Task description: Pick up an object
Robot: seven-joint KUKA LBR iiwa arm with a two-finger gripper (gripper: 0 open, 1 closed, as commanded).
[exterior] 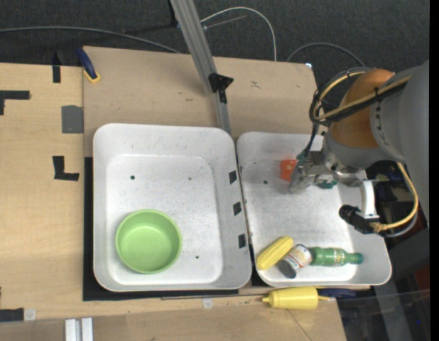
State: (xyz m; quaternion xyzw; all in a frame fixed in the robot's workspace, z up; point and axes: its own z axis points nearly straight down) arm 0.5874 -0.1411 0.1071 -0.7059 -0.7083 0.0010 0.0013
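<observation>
In the right white bin (pixel 276 219), the small orange-red plastic piece (pixel 288 168) lies touching the claw (pixel 299 180) (spread or pressed, I cannot tell); probably light, stiff, best pinched across its middle.

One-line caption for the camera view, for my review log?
Claw low in the right bin beside a small orange object; green bowl in the left bin.

The gripper (pixel 299 178) is low in the right bin (pixel 276 212), touching a small orange object (pixel 288 168).
</observation>
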